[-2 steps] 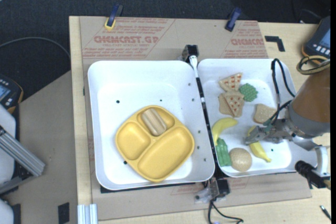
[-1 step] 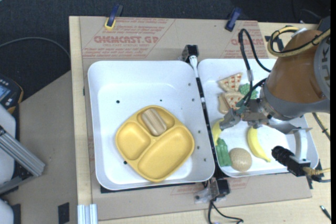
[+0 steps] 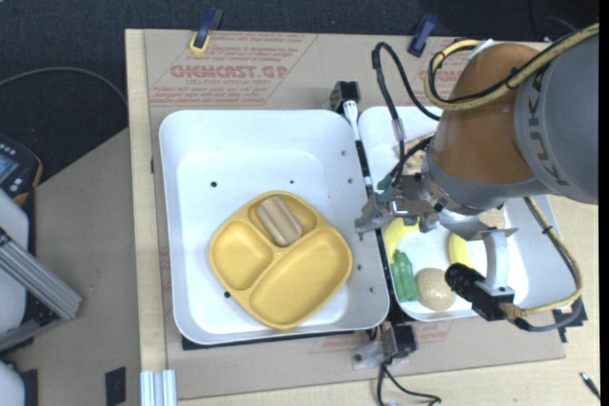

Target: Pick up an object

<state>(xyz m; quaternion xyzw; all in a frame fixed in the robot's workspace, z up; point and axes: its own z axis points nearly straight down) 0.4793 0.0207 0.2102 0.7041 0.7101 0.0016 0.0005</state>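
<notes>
1. Grey and orange, the arm [image 3: 495, 124] hangs low over the right bin [image 3: 561, 276] in the camera view, its wrist covering most of that bin's floor
2. Taking the right bin as landmark: inside it, at its near left corner, lie a green object [image 3: 403, 276] and a beige rounded object [image 3: 436, 290], touching or nearly so, with a yellow piece [image 3: 460, 250] just behind them
3. The gripper [image 3: 398, 209] sits above the bin's left wall, close over these objects; whether it is wide or narrow I cannot tell, and nothing shows held in it
4. Left of the right bin, the left bin [image 3: 190, 157] holds a yellow divided tray [image 3: 285, 266] with a tan item [image 3: 279, 219] in one compartment
5. Judged progress: the approach looks made, but grasp and lift both remain, since every object rests on a bin floor
</notes>
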